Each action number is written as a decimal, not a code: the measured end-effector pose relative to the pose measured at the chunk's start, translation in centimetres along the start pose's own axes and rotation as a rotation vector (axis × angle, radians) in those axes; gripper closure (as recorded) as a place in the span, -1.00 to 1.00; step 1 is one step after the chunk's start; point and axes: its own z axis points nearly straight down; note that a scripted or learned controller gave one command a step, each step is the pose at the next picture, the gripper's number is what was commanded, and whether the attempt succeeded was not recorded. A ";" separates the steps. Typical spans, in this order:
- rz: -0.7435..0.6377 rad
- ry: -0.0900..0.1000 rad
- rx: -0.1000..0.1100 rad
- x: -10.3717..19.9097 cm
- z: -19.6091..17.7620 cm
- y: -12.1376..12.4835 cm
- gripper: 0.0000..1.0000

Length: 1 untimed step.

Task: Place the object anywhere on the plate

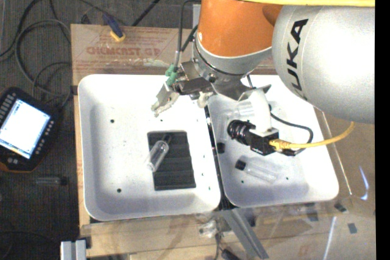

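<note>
We find the clear tube (157, 153) lying on the black plate (173, 167) in the left bin (100, 131); placement appears complete. The claw (163, 99) hangs above the bin's far side, parted, holding nothing. Only withdrawal seems to remain.

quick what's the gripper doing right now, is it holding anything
Gripper: over the left bin, above the black plate; open or closed cannot be told. Nothing visibly in it; the clear tube lies on the plate.
</note>
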 end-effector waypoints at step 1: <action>-0.126 0.001 -0.001 0.8 -3.6 -2.4 -1.00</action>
